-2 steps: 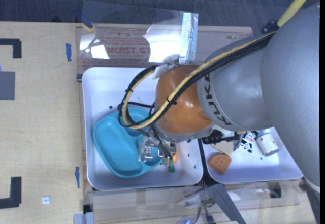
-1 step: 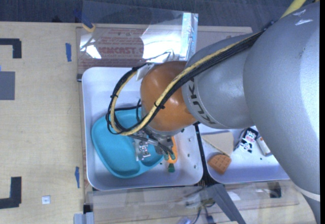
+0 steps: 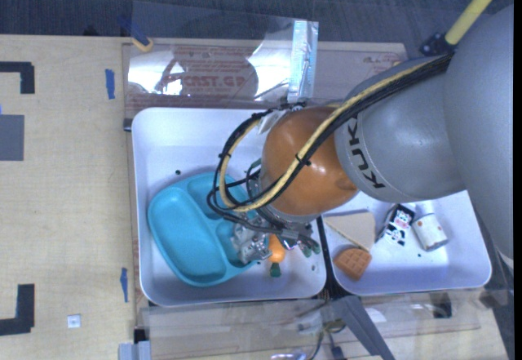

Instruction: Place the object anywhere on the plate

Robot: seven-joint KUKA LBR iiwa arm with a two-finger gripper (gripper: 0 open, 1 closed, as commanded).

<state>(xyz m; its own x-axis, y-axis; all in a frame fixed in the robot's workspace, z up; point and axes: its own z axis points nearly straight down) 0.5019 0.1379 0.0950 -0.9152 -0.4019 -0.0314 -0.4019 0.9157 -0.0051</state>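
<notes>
A light blue plate (image 3: 189, 237) lies tilted in the left white bin (image 3: 155, 146), toward its front left. My gripper (image 3: 254, 247) hangs under the orange wrist band, at the plate's right rim near the bin's front wall. A small orange object with a green end (image 3: 277, 255) sits right beside the gripper, on the bin floor just off the plate's edge. I cannot make out whether it is between the jaws; the wrist and its cables hide most of the gripper.
The right bin (image 3: 469, 268) holds a round waffle-like piece (image 3: 353, 262), a tan wedge (image 3: 354, 227), a black-and-white item (image 3: 397, 226) and a small white cylinder (image 3: 428, 233). A clear plastic sheet (image 3: 236, 64) lies behind the left bin. The arm covers the bins' shared wall.
</notes>
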